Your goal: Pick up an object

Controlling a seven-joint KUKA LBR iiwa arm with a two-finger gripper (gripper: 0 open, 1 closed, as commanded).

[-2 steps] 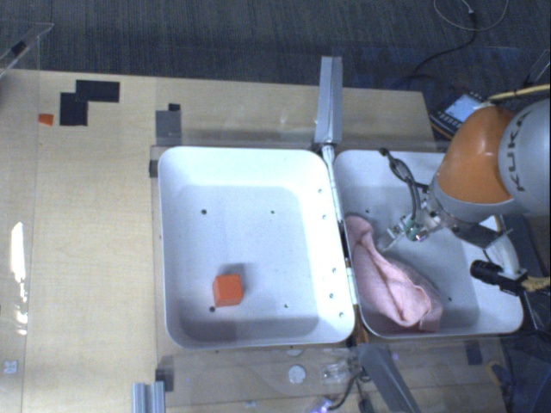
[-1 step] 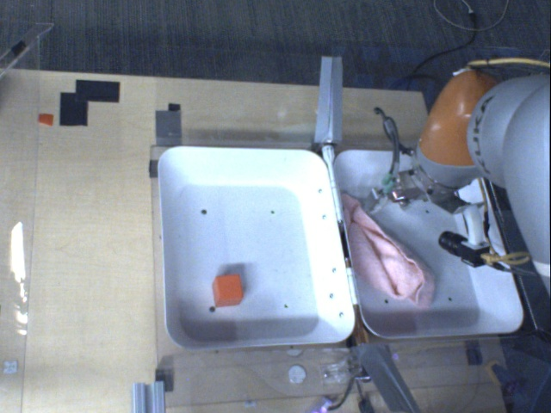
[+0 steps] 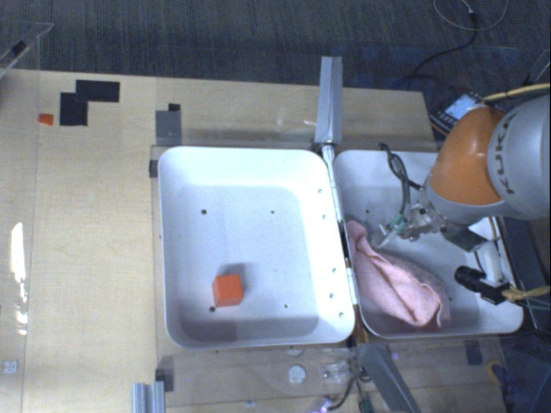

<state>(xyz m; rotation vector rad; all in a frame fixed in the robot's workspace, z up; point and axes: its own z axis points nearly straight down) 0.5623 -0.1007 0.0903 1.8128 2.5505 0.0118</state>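
A crumpled pink cloth [image 3: 394, 284] lies along the left and front of the right bin [image 3: 379, 179]. My gripper [image 3: 398, 228] hangs low over the cloth's upper end, close to the bin's left wall, with the arm's orange band [image 3: 461, 157] above it. A small orange block [image 3: 228, 290] sits on the floor of the left bin [image 3: 258, 179], toward its front left.
A metal divider post [image 3: 327, 101] stands between the bins at the back. Black and orange markers [image 3: 82, 101] lie on the bench at far left. The wooden bench [image 3: 77, 274] stretches left of the bins.
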